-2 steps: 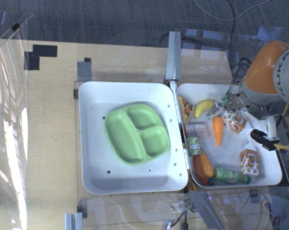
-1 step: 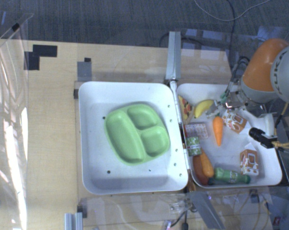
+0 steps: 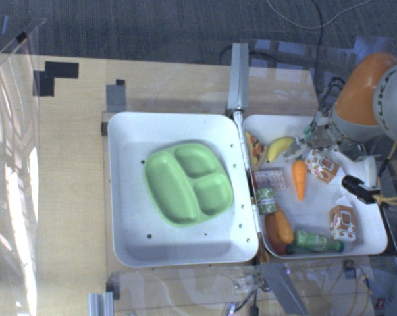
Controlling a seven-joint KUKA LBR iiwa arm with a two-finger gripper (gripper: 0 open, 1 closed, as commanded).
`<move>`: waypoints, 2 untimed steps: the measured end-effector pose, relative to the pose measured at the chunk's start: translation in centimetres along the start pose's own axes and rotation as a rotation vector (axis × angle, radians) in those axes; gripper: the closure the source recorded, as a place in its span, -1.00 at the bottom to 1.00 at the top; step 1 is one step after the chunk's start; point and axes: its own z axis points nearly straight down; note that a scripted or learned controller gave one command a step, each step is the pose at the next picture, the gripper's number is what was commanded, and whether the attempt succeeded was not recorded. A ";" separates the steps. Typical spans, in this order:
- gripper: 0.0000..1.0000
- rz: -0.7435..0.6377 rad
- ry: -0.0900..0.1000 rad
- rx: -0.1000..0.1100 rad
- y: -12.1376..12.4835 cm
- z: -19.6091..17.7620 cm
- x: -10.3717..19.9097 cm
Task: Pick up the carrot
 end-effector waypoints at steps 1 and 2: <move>-1.00 -0.006 -0.001 0.001 0.1 0.0 0.0; -1.00 -0.354 0.016 0.036 1.2 -0.9 -0.1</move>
